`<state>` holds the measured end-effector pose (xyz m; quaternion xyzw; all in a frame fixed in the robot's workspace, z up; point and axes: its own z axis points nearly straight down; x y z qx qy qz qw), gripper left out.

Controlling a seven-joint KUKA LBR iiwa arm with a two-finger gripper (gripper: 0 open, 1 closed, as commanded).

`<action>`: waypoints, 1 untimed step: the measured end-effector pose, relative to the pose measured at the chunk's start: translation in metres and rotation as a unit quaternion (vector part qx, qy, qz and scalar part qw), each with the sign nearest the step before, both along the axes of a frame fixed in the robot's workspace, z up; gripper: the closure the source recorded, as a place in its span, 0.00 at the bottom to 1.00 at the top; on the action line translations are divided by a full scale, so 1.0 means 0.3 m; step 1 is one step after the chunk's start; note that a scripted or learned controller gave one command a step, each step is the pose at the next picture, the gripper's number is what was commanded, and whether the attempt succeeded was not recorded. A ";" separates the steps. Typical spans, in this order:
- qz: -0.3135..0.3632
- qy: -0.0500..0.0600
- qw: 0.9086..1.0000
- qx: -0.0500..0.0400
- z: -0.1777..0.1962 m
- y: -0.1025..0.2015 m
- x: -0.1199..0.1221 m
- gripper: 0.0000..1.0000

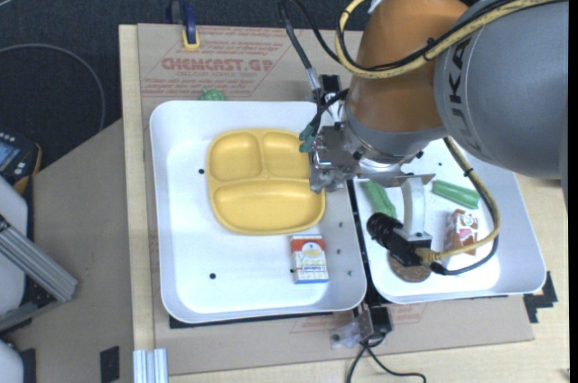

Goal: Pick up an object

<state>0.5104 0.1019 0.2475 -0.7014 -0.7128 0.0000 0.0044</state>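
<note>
A yellow divided plate (262, 182) lies in the left bin (181, 219). In front of it sits a small red, white and yellow box (309, 259). The right bin (515, 255) holds a green stick (379, 196), a second green piece (456, 190), a small red and white packet (465, 228) and a brown disc (411, 270). My gripper (321, 173) hangs low beside the plate's right edge, over the strip between the two bins. The orange wrist hides most of it. I see nothing held in it.
The big grey and orange arm covers the back half of the right bin. A cardboard sheet (226, 56) lies under the bins, with a blue and yellow clamp (188, 24) at its far edge and a small green scrap (212, 95) behind the left bin.
</note>
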 end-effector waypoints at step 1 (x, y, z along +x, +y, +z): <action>-0.006 -0.012 1.000 0.000 0.501 0.017 -0.100 1.00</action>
